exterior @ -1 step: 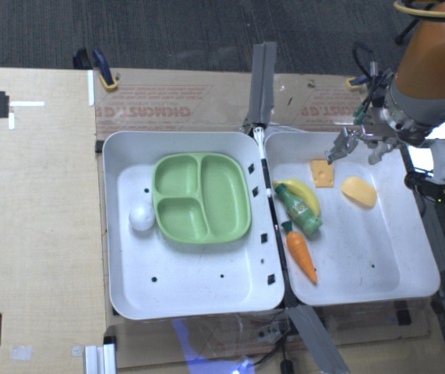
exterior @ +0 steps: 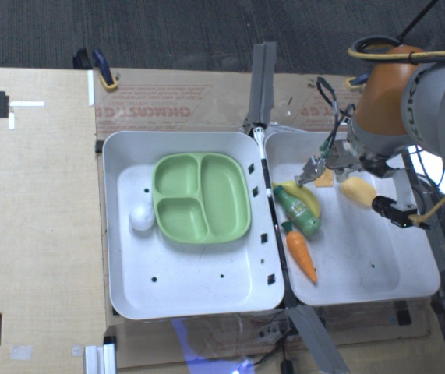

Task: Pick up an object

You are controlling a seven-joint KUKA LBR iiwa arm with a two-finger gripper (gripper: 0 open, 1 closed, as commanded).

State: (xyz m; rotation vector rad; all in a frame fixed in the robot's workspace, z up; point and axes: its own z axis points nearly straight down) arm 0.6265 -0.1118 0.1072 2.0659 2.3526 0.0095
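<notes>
My gripper [exterior: 313,173] hangs low over the back of the right bin [exterior: 378,275], with the grey arm and its orange band behind it to the right. Its tip is just above a small pale orange wedge [exterior: 326,180] and close to the upper end of a yellow banana [exterior: 303,196]. Beside the banana lies a green bottle [exterior: 300,216], and an orange carrot [exterior: 301,255] lies in front of it. A pale yellow rounded piece [exterior: 358,189] rests right of the gripper. I see nothing lifted off the bin floor.
The left bin [exterior: 191,287] holds a green divided plate [exterior: 203,199] and a white ball [exterior: 141,217] at its left. A metal divider [exterior: 263,92] runs between the bins at the back. A black cable end [exterior: 391,210] hangs off the arm over the right bin.
</notes>
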